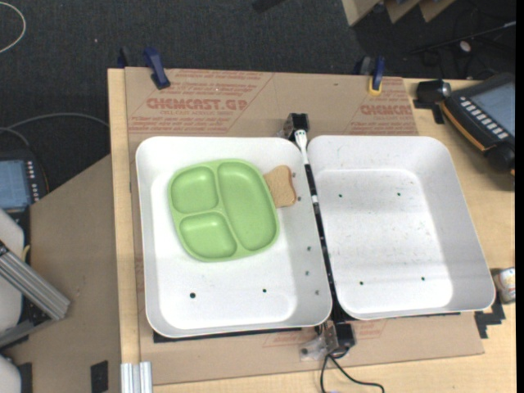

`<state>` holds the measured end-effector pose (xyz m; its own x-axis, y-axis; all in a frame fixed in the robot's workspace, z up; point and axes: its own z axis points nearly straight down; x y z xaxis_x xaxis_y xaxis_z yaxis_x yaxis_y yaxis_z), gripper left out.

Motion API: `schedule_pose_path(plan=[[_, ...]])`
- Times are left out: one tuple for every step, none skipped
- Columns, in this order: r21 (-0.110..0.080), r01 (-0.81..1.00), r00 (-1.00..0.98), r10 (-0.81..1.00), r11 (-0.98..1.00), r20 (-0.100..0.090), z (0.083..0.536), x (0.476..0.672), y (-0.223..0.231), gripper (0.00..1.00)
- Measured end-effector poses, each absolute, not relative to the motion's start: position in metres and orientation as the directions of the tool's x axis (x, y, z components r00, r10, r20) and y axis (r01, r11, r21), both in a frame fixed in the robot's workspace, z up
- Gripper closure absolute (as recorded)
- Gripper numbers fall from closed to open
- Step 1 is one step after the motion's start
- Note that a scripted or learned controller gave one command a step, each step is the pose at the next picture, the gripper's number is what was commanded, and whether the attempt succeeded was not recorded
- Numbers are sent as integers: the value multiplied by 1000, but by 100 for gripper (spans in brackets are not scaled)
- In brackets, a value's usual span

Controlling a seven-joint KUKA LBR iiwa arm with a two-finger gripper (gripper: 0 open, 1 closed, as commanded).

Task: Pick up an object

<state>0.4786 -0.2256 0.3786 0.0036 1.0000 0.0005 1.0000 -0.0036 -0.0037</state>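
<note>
Plate [223, 210] beside sponge [282, 186]

The tan object [281, 186] lies partly under the rim of the green divided plate [223, 210], so its left edge is hidden; its identity cannot be determined. The tablet device [490, 117] is cut off by the right edge; the metal rail [31, 283] is cut off at left.

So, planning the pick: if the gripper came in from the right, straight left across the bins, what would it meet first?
Probably the tan piece against the green plate in the left bin, though height is unclear.
</note>
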Motion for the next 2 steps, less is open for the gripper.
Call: schedule_pose_path(plan=[[14, 1000, -3, 1000, 3, -7, 472, 512, -224, 100], [-10, 1000, 1, 1000, -1, 4, 377, 477, -208, 100]])
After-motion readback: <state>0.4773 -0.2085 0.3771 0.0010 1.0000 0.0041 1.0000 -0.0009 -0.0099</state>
